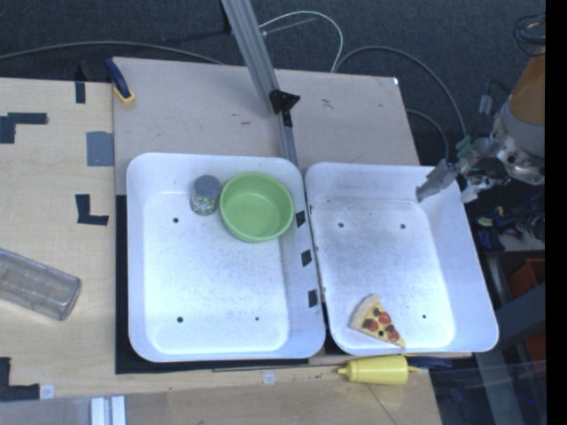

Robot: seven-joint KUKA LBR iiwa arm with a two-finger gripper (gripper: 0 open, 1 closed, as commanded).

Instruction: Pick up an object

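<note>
A toy pizza slice (377,320) lies near the front of the right bin (461,264). In the left bin (146,264) a green bowl (257,206) sits at the back, with a small grey can (205,194) just left of it. My gripper (436,183) hangs over the back right corner of the right bin, well apart from the pizza slice, with nothing visible between its fingers. The arm's orange band shows at the right edge of the view.
A yellow mustard bottle (376,371) lies on the bench in front of the right bin. A clear plastic container (34,284) rests on the bench at the far left. A grey pole (252,42) slants in from the top over the bins' dividing line.
</note>
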